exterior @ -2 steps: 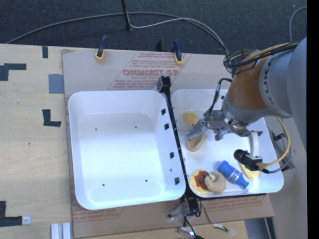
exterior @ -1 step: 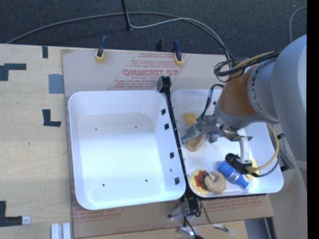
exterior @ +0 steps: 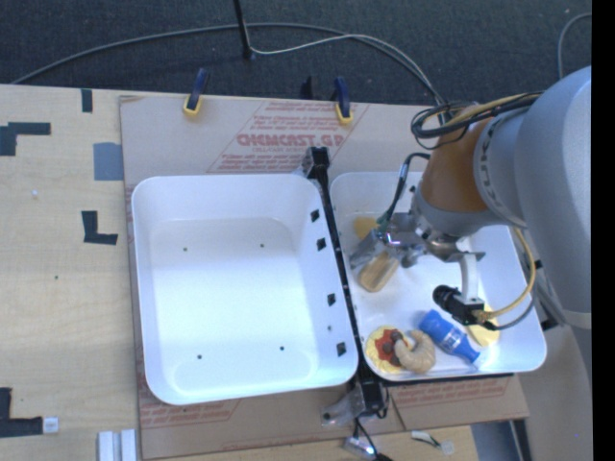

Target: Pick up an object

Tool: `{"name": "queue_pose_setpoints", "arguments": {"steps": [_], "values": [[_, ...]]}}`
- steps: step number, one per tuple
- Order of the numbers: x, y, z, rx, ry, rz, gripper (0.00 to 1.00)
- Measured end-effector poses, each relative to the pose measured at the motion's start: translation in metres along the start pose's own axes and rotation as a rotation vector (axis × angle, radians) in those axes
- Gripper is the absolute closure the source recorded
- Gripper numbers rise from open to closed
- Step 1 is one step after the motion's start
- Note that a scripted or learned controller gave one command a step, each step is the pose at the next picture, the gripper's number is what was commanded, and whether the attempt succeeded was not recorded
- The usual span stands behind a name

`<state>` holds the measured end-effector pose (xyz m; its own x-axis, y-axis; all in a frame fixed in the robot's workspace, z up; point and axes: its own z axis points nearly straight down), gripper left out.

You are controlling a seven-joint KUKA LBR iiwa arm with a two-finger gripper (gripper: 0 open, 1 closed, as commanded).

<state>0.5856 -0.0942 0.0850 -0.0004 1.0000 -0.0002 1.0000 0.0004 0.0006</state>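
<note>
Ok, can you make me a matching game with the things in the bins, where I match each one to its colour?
Things:
1. bottle
2. clamp on the board's far edge
3. left bin
4. band on the arm

Colours:
A. white
B. orange
C. blue
D. yellow and blue

Pairs: 1-C, 2-D, 3-A, 4-B

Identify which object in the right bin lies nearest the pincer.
The tan cylinder, right at the pincer; the blue bottle and the beige ring lie nearer the front.
</note>
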Motion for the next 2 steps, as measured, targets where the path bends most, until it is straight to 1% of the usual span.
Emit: {"name": "queue_pose_setpoints", "arguments": {"steps": [1,2], "values": [[-0.0001,-0.0001,-0.0001,0.000,0.000,0.000,0.00],[-0.0002,-0.0002,-0.0101,0.000,0.000,0.000,1.00]]}}
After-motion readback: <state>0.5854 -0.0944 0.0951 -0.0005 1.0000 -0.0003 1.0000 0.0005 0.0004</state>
